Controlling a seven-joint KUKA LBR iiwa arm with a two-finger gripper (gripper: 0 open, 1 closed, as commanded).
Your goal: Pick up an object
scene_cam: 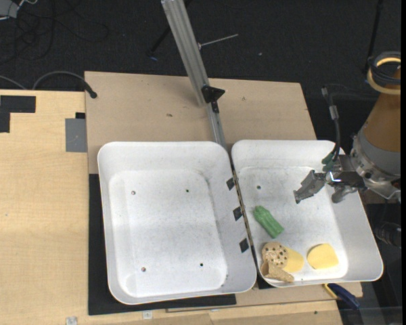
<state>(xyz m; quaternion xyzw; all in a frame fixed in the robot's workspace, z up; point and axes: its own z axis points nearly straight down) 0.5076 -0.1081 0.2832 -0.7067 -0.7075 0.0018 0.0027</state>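
Note:
The right bin point(284, 156) holds a green cylinder point(268, 221) near its left wall, a tan perforated cookie-like piece point(275, 256) at the front left, a small yellow piece point(294, 261) beside it, and a yellow block point(322, 256) at the front right. My gripper point(322, 189) hovers over the right part of this bin, behind and to the right of the green cylinder. Its two dark fingers are spread apart, with nothing between them.
The left bin point(166, 219) sits beside the right one, with a row of black clips point(237, 212) along the shared wall. A slanted metal rail point(189, 53) rises behind the bins. The arm's grey body point(382, 147) stands at the right edge.

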